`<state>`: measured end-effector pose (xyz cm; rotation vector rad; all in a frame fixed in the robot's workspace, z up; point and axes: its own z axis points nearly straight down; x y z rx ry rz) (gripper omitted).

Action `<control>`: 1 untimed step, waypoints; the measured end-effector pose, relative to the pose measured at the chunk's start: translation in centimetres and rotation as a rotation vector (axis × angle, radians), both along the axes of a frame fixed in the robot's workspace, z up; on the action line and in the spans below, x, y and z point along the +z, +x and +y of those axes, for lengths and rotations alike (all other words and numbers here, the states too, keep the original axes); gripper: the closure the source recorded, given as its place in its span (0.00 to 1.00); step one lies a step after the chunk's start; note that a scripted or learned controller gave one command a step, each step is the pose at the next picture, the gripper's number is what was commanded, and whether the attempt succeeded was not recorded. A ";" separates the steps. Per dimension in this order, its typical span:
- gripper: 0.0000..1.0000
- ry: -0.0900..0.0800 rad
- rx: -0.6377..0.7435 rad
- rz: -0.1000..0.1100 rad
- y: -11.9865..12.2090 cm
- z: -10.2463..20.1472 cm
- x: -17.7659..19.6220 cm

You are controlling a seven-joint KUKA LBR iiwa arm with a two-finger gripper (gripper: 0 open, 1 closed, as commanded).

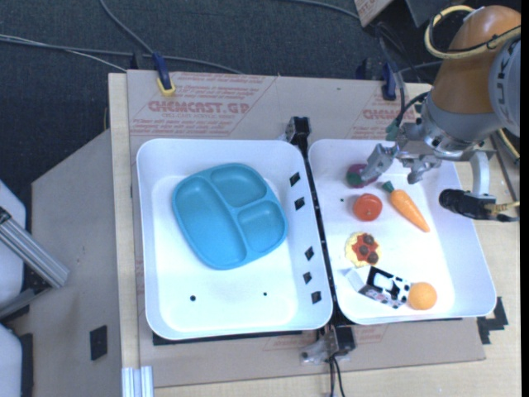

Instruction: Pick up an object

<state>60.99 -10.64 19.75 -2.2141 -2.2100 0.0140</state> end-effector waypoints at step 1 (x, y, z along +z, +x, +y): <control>0.00 -0.002 0.003 -0.015 0.3 0.0 0.8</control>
